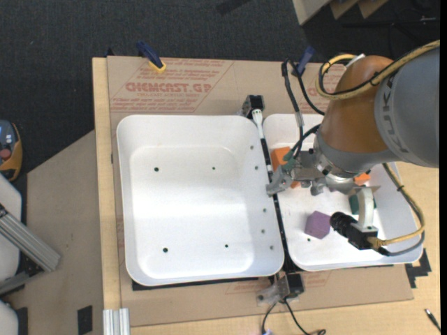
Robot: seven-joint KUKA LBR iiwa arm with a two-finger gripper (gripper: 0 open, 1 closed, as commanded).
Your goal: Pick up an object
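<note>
End effector (283, 180) sits low at the left wall of the right bin (349, 260), right up against the divide between the two bins, and the arm's big grey-and-orange wrist (356, 114) hangs over it. From this angle I cannot tell whether the end effector is apart or together, and nothing can be seen clamped in it.

So where are the pickings? All in the right bin. An orange piece (279, 158) lies just beside the end effector, on its far side and close to the bin's left wall. It is partly hidden by the mechanism, and contact is impossible to judge. A purple block (318, 224) rests on the bin floor nearer the camera, apart from the end effector and free of everything else. A green piece (363, 204) lies further right, half tucked under the wrist, too covered to make out its shape.

Over on the left, the left bin (126, 138) shows a white floor with a few small dark dots. Both bins stand on a cardboard sheet (167, 82) with red lettering. Two blue clamps (150, 54) grip the sheet's far edge. Pale tabletop (426, 187) shows at the right.
</note>
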